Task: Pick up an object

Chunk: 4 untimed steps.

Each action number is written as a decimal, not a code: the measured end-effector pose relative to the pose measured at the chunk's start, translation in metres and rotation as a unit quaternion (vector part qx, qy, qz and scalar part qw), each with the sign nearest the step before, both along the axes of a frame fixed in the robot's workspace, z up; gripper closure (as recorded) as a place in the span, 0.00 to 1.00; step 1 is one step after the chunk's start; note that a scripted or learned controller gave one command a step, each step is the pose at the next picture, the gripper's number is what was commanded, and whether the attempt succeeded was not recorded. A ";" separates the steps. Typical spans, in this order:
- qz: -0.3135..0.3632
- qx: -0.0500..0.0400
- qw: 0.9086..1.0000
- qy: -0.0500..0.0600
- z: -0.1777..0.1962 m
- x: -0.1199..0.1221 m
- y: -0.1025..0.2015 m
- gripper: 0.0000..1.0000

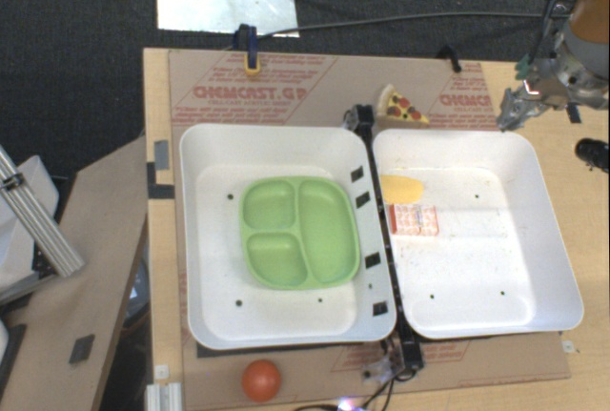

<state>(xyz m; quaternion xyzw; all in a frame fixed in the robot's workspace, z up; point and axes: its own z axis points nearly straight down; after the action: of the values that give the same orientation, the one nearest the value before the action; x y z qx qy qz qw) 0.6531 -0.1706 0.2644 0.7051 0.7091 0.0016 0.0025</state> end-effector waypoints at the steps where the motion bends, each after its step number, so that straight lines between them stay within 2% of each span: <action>1: 0.002 0.001 1.000 0.002 0.004 -0.003 0.055 1.00; 3: 0.002 0.002 1.000 0.002 -0.030 0.001 0.163 1.00; 4: 0.002 0.002 1.000 0.002 -0.023 -0.002 0.218 1.00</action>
<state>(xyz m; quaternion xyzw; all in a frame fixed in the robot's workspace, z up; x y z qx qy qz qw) 0.6515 0.0478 0.2416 0.7036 0.7106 0.0015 0.0000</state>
